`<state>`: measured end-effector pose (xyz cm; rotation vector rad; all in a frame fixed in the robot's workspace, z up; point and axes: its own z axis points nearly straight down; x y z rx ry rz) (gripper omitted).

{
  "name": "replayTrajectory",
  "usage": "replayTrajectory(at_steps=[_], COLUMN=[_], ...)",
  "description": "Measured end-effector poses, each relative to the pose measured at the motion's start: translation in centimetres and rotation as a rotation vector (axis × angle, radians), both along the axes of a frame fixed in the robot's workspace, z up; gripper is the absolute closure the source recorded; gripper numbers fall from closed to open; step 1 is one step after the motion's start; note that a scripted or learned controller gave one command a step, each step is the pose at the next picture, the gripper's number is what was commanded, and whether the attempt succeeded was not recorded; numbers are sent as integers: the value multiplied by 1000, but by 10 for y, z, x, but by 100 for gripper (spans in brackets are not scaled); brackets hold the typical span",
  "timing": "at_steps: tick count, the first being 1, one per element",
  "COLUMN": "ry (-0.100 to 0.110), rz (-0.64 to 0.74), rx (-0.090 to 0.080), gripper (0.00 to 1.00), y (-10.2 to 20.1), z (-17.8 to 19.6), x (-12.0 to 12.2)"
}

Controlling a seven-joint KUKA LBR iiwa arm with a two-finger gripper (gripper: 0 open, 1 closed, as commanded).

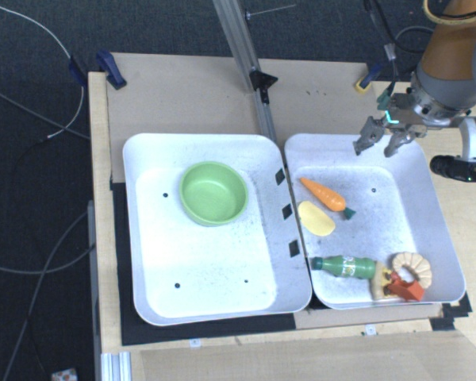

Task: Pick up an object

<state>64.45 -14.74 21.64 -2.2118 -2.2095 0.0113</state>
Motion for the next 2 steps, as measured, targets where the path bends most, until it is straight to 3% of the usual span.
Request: replayTrajectory(at_steps=[1,2], ry=[-10,-3], rz=[1,1], rx=[-1,-2], gripper=[0,0], y=[0,-2], z=[5,-38], x=[2,5])
